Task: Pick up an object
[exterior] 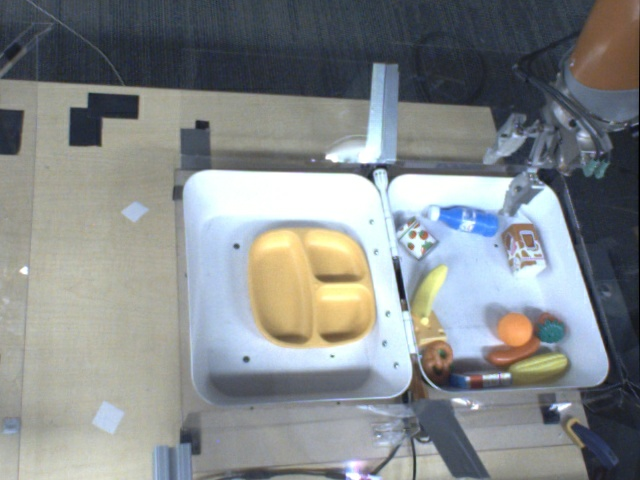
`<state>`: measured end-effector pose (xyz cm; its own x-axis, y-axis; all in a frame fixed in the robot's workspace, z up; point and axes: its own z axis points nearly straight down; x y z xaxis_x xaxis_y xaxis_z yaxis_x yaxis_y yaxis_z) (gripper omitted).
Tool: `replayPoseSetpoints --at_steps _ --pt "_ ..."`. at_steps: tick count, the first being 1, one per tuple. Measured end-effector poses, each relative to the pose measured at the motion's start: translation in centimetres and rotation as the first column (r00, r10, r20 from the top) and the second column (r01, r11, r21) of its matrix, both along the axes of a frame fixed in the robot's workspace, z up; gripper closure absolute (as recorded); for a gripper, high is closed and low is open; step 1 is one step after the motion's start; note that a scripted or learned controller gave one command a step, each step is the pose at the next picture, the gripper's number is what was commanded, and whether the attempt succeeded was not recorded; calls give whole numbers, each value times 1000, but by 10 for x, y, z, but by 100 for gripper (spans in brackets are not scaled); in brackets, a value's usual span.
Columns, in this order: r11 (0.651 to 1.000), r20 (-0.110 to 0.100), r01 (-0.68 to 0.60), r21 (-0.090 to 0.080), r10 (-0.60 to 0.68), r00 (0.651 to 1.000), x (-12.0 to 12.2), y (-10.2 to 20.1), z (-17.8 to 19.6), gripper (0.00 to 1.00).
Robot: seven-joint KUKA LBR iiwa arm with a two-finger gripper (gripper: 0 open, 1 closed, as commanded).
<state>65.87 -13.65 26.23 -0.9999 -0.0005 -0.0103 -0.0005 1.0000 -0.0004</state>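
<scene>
Lowest in frame, a dark pen-like item [478, 379] lies against the right bin's [590, 298] front wall. Left bin [215, 298]: yellow divided tray [310, 286] centred, bare white floor around it. Right bin: patterned cube [417, 238], banana [430, 291], blue bottle [463, 219], orange ball [515, 328], brown carton [523, 248]. Open floor at mid-bin. Arm enters upper right; gripper [519, 194] hangs over the rear edge, beside the bottle, holding nothing; finger spread cannot be judged

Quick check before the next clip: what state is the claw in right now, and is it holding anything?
Claw: above the back of the right white bin, near the blue plastic bottle; open or shut cannot be told; nothing seen held.
</scene>
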Motion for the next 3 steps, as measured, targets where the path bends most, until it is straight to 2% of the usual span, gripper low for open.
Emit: replayPoseSetpoints --at_steps 1,2,3 --pt "946 -9 325 2 -325 946 9 -27 -133 0" --pt "891 0 455 3 -455 891 0 -70 -150 0" --pt "830 -2 558 6 -558 830 -8 -15 -174 0"
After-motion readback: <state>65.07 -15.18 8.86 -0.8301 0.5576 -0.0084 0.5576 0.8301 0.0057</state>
